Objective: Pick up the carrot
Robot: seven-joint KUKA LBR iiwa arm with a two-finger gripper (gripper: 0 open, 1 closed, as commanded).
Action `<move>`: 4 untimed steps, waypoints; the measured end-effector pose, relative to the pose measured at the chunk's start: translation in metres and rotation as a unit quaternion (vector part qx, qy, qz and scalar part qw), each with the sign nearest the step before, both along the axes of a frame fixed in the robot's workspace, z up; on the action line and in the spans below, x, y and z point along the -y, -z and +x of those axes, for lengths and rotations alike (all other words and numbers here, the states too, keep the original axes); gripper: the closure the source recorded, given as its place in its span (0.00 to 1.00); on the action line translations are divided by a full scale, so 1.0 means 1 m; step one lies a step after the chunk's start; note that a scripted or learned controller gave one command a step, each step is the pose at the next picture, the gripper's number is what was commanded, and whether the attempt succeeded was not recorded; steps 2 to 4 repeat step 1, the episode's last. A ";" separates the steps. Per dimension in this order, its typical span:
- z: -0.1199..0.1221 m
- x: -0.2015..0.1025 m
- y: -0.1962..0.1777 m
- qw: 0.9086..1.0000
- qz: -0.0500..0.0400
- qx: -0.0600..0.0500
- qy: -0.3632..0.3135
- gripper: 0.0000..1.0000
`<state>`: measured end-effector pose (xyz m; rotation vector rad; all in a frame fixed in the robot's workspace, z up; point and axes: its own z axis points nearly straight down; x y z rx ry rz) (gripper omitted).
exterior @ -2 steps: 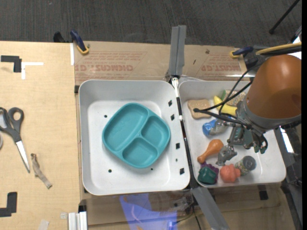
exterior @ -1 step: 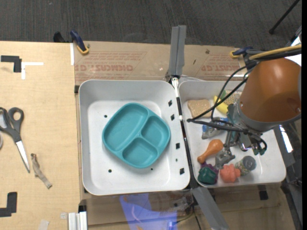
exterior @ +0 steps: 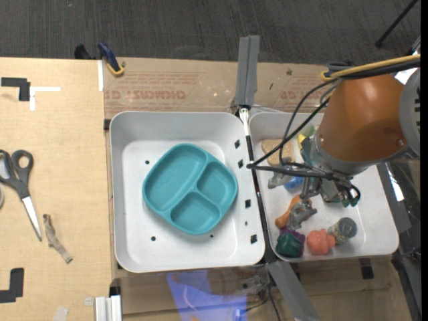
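A teal divided plate (exterior: 190, 188) is seen at the middle of the left bin (exterior: 127, 246), scissors (exterior: 20, 179) lie at the bench's left edge, and a dark green toy (exterior: 289, 245) and a pink toy (exterior: 320, 241) lie near the right bin's front edge.

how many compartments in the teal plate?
3. The plate sits in the left bin: one large compartment on its left, two smaller ones on its right, upper and lower.

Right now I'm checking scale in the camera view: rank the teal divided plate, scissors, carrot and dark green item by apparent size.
1. teal divided plate
2. scissors
3/4. carrot and dark green item: too alike to rank; the carrot is partly hidden.
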<state>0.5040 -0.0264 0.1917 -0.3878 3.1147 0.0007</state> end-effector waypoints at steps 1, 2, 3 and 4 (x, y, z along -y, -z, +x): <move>0.027 0.004 -0.001 0.997 0.000 0.001 -0.073 0.00; 0.027 0.004 -0.001 0.997 0.000 0.001 -0.073 0.00; 0.027 0.004 -0.001 0.997 0.000 0.001 -0.073 0.00; 0.027 0.004 -0.001 0.997 0.000 0.001 -0.073 0.00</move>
